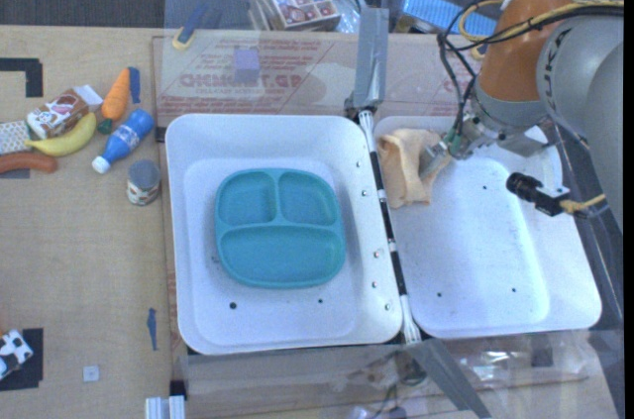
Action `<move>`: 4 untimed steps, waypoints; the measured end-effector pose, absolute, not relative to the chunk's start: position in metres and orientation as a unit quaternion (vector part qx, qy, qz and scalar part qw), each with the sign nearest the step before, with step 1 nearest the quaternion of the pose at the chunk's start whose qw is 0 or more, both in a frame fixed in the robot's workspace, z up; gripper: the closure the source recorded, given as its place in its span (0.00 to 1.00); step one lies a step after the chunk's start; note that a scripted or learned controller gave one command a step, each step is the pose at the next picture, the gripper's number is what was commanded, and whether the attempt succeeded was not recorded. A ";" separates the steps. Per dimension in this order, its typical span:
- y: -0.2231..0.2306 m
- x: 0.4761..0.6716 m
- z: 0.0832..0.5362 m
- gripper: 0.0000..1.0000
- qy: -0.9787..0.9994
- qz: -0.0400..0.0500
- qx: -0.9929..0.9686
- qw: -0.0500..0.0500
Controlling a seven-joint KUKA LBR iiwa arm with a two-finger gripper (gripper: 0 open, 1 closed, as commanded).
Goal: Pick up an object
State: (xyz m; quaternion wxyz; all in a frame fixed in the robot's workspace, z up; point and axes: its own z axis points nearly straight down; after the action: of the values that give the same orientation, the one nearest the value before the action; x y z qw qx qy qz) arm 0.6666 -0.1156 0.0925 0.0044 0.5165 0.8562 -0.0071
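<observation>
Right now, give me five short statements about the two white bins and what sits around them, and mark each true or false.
1. The teal divided plate lies in the left white bin. True.
2. The tan crumpled cloth lies in the left bin. False: it lies in the right white bin, at its upper left corner.
3. The gripper is at the cloth's right edge. True.
4. The yellow banana lies on the plate. False: it lies on the wooden bench, left of the bins.
5. A blue and white bottle lies near the banana. True.
</observation>
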 end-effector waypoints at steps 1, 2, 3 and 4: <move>-0.109 0.659 0.093 0.00 0.860 0.001 0.510 0.008; -0.111 0.621 0.093 0.00 0.862 0.003 0.508 0.008; -0.103 0.669 0.092 0.00 0.807 0.000 0.590 0.005; -0.102 0.669 0.092 0.00 0.807 0.000 0.590 0.005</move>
State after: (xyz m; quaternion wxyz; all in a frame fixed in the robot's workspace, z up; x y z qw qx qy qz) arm 0.6691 -0.1024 0.0919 0.0047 0.5902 0.8072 -0.0002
